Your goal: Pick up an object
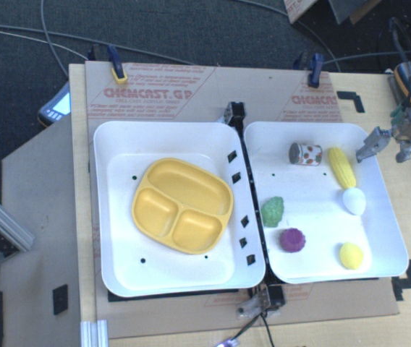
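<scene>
The right bin [395,231] holds several small items: a little patterned can [305,153] lying on its side, a yellow corn cob [342,167], a white egg [354,202], a yellow lemon [351,255], a purple ball-like piece [292,239] and a green lumpy piece [273,210]. My gripper [388,152] hovers over the bin's far right rim, just right of the corn cob. Its two fingers stand apart with nothing between them.
The left bin [108,215] carries a yellow divided plate [182,204]. A black divider with clips [240,186] runs between the bins. Two clamps [117,69] hold a cardboard sheet at the back. Cables lie on the dark floor beyond.
</scene>
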### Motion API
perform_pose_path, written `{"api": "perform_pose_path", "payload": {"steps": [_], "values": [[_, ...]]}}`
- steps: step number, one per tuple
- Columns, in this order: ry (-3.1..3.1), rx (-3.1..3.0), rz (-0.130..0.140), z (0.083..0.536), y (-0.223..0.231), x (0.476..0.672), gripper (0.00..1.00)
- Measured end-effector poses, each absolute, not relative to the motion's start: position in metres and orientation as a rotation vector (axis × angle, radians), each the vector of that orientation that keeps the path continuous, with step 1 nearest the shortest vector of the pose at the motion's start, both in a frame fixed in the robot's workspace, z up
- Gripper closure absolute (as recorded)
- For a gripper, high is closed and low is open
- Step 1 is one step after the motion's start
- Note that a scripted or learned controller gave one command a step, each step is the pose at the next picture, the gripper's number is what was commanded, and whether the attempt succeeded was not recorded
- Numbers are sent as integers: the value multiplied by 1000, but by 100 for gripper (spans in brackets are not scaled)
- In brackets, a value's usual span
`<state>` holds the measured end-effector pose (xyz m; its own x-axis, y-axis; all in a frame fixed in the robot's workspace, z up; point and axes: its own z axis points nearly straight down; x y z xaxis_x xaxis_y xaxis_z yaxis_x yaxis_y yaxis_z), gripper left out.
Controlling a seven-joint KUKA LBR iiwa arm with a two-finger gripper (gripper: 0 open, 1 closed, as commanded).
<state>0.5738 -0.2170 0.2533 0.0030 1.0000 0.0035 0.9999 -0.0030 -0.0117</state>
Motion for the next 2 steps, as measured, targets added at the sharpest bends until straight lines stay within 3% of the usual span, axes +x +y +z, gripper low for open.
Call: {"api": "perform_pose_path", "payload": {"steps": [1, 2], "values": [[-2222, -2221, 0, 260, -216, 576, 0], [-2218, -2218, 3, 217, -218, 580, 0]]}}
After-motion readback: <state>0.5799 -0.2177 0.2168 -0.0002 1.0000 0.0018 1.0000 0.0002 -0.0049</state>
